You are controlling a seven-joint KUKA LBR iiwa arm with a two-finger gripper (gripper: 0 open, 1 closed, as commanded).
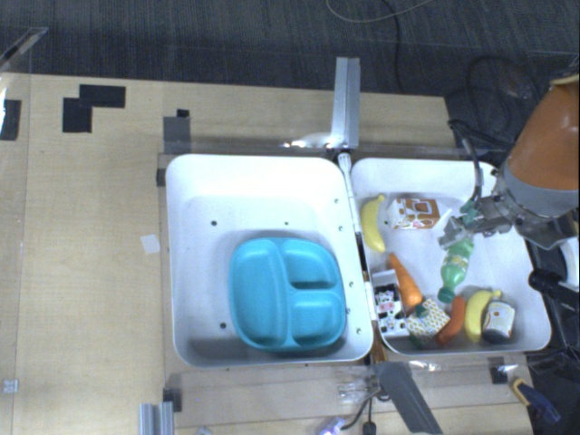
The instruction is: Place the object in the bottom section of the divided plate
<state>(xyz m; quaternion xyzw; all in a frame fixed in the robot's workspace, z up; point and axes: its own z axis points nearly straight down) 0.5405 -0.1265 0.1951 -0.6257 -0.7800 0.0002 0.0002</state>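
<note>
Table (82, 270) of pale wood carrying two white bins side by side. The left bin (190, 198) holds a blue divided plate (285, 293). The right bin (517, 270) holds two bananas, a carrot (405, 282), a green bottle (456, 265) and small packets. The robot's hand (471, 223) hovers above the green bottle; whether it is apart or together cannot be told.

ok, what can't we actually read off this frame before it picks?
- Gripper, camera view: fingers too small and blurred against the green bottle; whether it grips anything is unreadable.
- Arm: cut off by the right edge.
- Pile at the right bin's front: carrot, small banana and small boxes overlap; some items unidentifiable.
- Blue divided plate: section depth unclear.
</note>
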